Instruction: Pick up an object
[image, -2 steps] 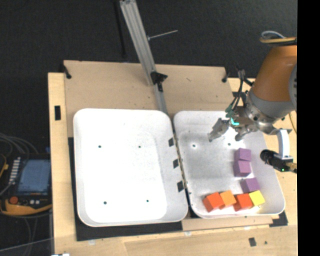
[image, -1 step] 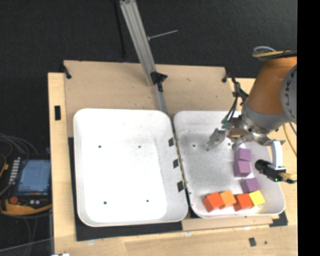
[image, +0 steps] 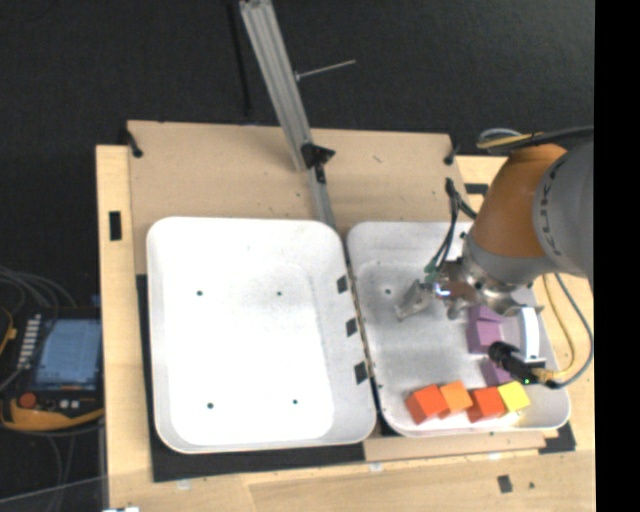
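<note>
My gripper (image: 412, 298) hangs over the middle of the right bin (image: 395, 345), reaching in from the right, its two grey fingers spread apart with nothing between them. Along the bin's front edge lie a dark orange block (image: 428, 403), a lighter orange block (image: 456, 396), a red-orange block (image: 487, 402) and a yellow block (image: 514, 397). A purple block (image: 486, 330) sits by the right wall, partly hidden under the wrist.
The left bin (image: 245, 330) lies beside the right one, with small black clips on the shared rim. A slanted metal pole (image: 290, 105) rises from behind the bins. Cables run along the arm at the right. A teach pendant (image: 55, 360) sits far left.
</note>
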